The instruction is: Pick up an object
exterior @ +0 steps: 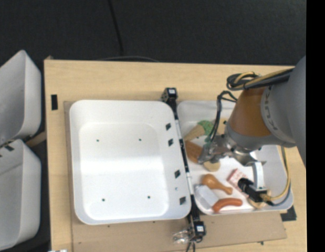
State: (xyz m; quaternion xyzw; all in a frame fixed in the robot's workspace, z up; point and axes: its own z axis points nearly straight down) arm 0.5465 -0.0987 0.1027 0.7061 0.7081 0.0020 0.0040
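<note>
My gripper hangs low over the middle of the right bin, under the grey arm with its orange band. Right below and beside it lie a brown rounded object and a small tan piece. A green item and a beige wedge sit further back. Toward the front lie an orange drumstick-shaped toy, a red sausage, a grey-white block and a red-and-white packet. The arm hides the bin's right part.
The left bin is a wide white tray beside the right one, parted from it by a raised divider with black clips. Wooden bench surface surrounds both bins. White rounded shapes stand off the bench's left edge.
</note>
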